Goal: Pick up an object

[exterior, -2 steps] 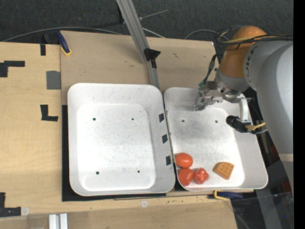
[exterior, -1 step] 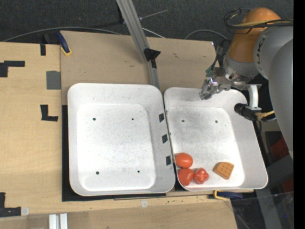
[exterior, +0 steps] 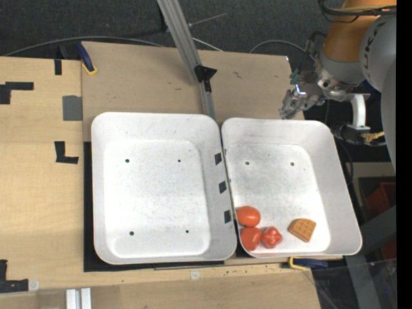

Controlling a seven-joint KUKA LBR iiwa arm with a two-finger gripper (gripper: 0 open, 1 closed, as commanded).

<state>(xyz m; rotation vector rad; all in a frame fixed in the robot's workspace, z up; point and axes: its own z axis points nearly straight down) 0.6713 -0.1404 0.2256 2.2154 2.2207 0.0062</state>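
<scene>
1. The claw (exterior: 293, 104) hangs above the worktop (exterior: 141, 76) just beyond the far rim of the right bin (exterior: 335, 172), near that bin's far corners; whether it is released or clenched cannot be told at this size.
2. Nothing is visible between its tips.
3. The objects to pick lie well apart from it, at the near end of the right bin: a red round piece (exterior: 248, 216) by the inner wall, a second red piece (exterior: 250, 238) just in front of it, and a lumpy red piece (exterior: 271, 237) touching that one (all three bunched together).
4. A tan waffle-like piece (exterior: 302, 229) sits to their right, close but apart.
5. The left bin (exterior: 103, 192) lies alongside.
</scene>
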